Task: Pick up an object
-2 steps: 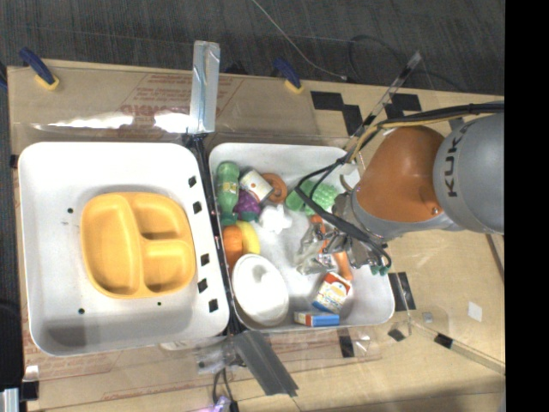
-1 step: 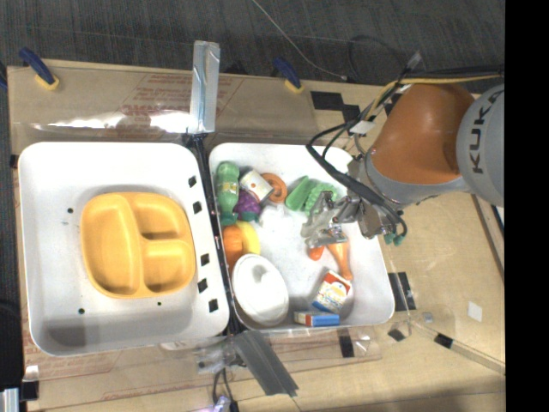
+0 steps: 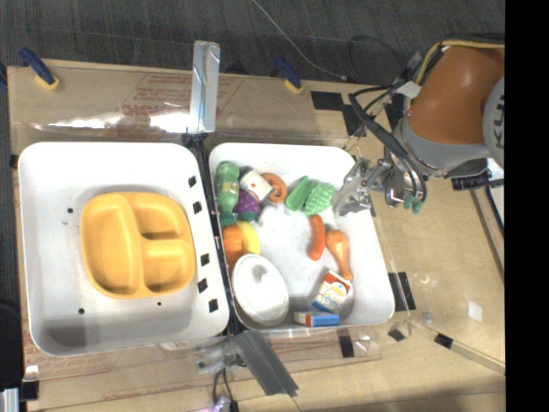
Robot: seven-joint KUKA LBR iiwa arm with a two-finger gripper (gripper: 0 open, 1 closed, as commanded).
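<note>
The tool [image 3: 354,194] sits over the right rim of the right bin [image 3: 383,275], near that bin's far right corner; I cannot tell how it stands. Just inside lie a green piece [image 3: 310,195] and an orange carrot [image 3: 317,236], bare floor around them. A yellow tray [image 3: 137,243] fills the left bin [image 3: 34,230]

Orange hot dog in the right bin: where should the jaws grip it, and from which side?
Probably mid-length on the orange hot dog, coming straight down. It lies flat and runs roughly up-down in the view, so close across its narrow width. The drumstick sits close on its right; the left side has bare floor.
</note>
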